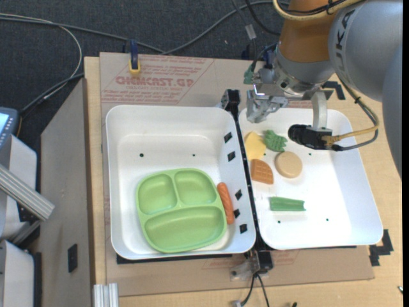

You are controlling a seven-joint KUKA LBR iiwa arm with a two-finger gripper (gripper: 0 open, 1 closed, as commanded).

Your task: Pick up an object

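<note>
1. At your far left, the left bin (pixel 121 171) holds a green divided plate (pixel 182 210), which lies flat in the bin's near half with its three compartments facing up.
2. Just right of the plate you see an orange carrot (pixel 225 203) lying lengthwise, touching the plate's right edge and close to the wall between the two bins.
3. Across that wall, the right bin (pixel 345 203) holds the loose pieces, all gathered in its left half.
4. Nearest the divider you find a yellow cheese wedge (pixel 254 145), and just below it an orange-brown bread slice (pixel 262 171); the two look to be touching.
5. A leafy green vegetable (pixel 275 140) sits against the cheese's right side, toward the far end of the bin.
6. A round tan cookie (pixel 289 165) lies just right of the bread and below the leafy piece.
7. A flat green bean pod (pixel 286 204) lies on its own nearer to you, apart from the cluster.
8. The gripper (pixel 258 110) hangs over the far left corner of the right bin, just above the cheese. You cannot tell from this angle whether it is spread or closed, and nothing shows between its tips.
</note>
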